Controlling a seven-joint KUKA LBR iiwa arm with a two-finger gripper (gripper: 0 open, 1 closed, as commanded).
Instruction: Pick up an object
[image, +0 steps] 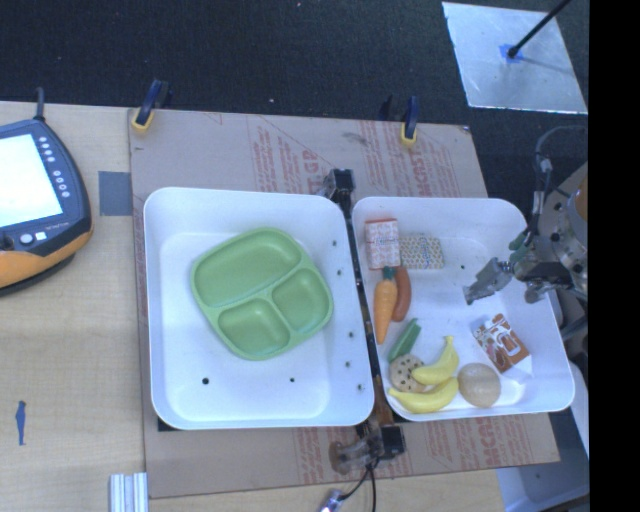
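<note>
Along the lower edge of the right bin (545, 400) you see the bananas (430, 385), two yellow ones lying together, with a round beige ball-like item (479, 385) just to their right and a small brown cookie (404, 373) touching them on the left. A little higher, a green pod-shaped piece (405, 340) lies tilted, and to the right of it sits a small orange-and-white packet (501, 343). Up the left side of that bin you find the carrot (384, 305) beside a reddish sausage-like piece (402, 292), then a pink box (382, 243) and a speckled sponge-like block (422, 252) near the upper rim. At the right of the frame the gripper (505, 280) hangs over the bin's bare middle; its fingers (484, 283) grip nothing, and how wide they stand you cannot tell. In the left bin (170, 300) a green divided plate (262, 292) lies alone. At the upper left, a teach pendant (35, 200) rests on the bench (70, 370).
</note>
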